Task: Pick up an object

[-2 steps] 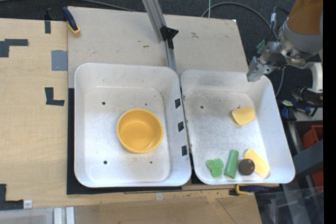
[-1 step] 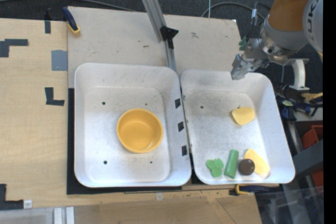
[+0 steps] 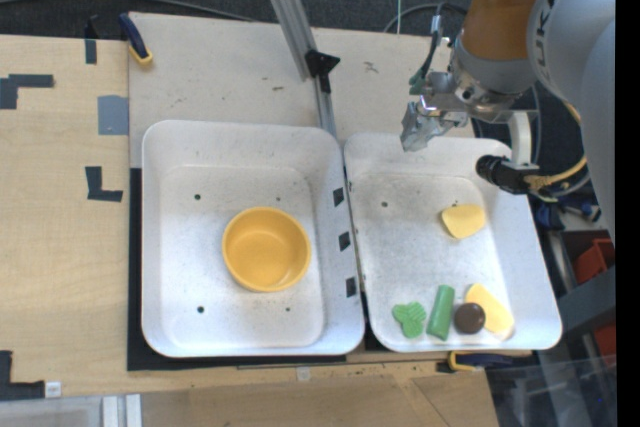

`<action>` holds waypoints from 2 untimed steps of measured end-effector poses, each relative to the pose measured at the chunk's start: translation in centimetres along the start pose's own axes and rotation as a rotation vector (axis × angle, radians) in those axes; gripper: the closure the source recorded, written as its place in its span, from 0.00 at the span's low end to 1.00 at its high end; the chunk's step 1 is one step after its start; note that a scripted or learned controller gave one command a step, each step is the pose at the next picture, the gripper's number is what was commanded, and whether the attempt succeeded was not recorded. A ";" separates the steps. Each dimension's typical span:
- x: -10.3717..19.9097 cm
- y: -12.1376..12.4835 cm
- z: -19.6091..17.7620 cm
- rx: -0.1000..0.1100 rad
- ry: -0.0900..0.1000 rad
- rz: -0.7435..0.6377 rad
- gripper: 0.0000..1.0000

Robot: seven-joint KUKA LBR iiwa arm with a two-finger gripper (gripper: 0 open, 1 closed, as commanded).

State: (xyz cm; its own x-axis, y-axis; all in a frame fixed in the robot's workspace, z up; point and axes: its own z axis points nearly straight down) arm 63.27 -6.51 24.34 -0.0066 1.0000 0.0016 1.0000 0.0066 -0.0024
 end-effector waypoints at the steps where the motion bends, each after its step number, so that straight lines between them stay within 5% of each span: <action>1: 5.3 0.9 1.4 0.001 0.000 0.000 1.00; 2: 11.1 1.6 2.5 0.000 0.000 -0.001 1.00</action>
State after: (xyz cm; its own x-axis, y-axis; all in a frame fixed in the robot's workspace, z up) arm 64.78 4.58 21.84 -0.0072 1.0000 0.0016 1.0000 0.0072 -0.0024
